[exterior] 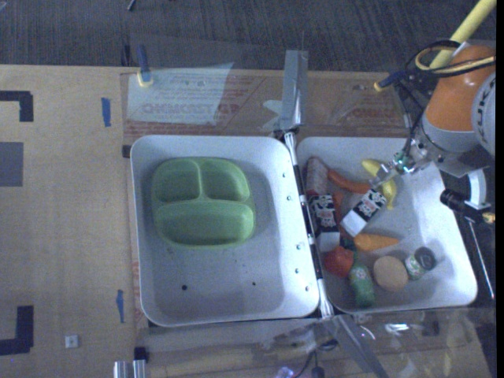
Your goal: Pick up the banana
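Note:
The yellow banana [372, 166] lies in the right bin [441, 235], near its far edge. It curves from upper left down to a second visible part by a cow-patterned bottle. My gripper [396, 167] is down in the bin directly over the banana's middle and hides that part. Whether it touches the banana cannot be told from this slanted view. The grey arm with its orange band [461, 101] comes in from the upper right.
Around the banana lie an orange carrot [347, 181], a brown sausage [315, 172], a cow-patterned bottle [367, 208] and a cow-patterned carton [324, 211]. Nearer are a tomato [339, 261], a bread roll [390, 272] and a small can [422, 260]. The left bin holds a green divided plate [203, 201].

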Controlling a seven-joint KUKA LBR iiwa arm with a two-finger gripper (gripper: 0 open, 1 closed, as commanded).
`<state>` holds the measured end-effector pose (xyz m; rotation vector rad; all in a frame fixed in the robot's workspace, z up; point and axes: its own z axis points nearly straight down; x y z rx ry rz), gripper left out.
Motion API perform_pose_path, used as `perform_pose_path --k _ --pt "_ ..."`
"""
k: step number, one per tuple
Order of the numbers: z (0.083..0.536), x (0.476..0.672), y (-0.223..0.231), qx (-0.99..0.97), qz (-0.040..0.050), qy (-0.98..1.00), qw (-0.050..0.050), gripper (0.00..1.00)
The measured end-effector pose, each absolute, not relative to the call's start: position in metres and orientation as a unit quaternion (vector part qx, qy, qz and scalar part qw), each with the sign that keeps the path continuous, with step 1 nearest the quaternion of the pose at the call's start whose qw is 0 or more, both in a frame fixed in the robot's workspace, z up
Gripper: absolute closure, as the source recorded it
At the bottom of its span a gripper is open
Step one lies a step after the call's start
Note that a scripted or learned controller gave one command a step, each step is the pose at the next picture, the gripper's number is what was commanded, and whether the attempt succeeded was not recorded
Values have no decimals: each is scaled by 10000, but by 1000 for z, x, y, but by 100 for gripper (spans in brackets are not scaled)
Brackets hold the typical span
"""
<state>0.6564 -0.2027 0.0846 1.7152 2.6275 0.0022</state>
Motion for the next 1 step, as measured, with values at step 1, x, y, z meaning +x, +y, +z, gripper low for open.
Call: perform_pose_path --k 1 --pt "186 669 -154 5215 7 8532 16 100"
